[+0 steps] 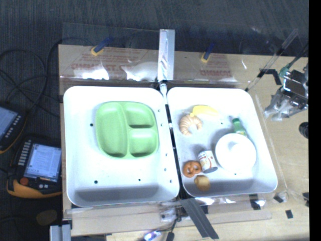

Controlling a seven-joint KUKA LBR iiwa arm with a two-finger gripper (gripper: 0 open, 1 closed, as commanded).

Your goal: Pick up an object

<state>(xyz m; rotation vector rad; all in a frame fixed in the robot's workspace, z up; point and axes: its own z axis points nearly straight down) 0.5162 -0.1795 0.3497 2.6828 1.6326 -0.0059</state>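
camera view: the gripper (pixel 288 97) sits at about three o'clock, off the upper right corner of the right bin (pixel 261 134), above the bare bench and apart from everything in the bins. it is a small metallic cluster against the wood, and i cannot tell how it stands or whether it has hold of anything; nothing is seen in it.

the things to pick lie in the right bin. a white plate (pixel 235 152) rests right of the bin's centre. at the plate's twelve o'clock, just beside its rim, is a green bottle (pixel 238 126). at its ten o'clock lie a croissant (pixel 190 123) and a yellow piece (pixel 204 110), touching or nearly so. at the plate's eight o'clock a small can (pixel 207 161) leans close against the rim; left of the can is a glazed donut (pixel 190 169), and at the can's six o'clock a brown round thing (pixel 202 183), near the bin's front wall.

the left bin (pixel 75 134) holds a green divided tray (pixel 127 129), lying flat near its centre.

the bins sit side by side on a pale wooden bench (pixel 291 185). at nine o'clock, on the dark floor, are a tablet-like screen (pixel 42 162) and black cables (pixel 25 84).
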